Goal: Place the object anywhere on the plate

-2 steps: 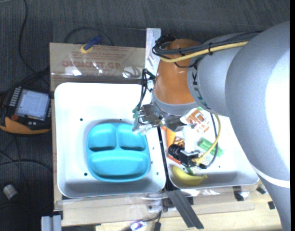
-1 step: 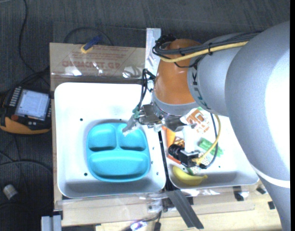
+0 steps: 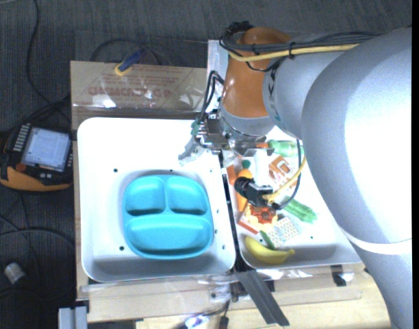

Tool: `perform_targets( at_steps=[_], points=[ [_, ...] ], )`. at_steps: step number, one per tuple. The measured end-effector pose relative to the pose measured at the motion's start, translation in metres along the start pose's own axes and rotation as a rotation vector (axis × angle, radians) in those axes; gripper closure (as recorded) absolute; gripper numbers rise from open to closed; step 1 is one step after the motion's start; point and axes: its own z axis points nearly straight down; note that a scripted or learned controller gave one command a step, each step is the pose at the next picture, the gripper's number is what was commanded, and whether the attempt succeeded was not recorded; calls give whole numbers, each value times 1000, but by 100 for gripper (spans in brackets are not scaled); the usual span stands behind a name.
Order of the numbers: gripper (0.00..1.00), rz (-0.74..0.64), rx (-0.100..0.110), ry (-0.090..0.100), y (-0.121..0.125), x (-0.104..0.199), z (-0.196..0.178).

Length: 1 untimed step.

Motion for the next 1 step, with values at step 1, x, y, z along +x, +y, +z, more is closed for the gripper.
perform_targets(
  at_steps=[1],
  points=[
    [0, -19, -35, 5, -25, 17, 30]
  ],
)
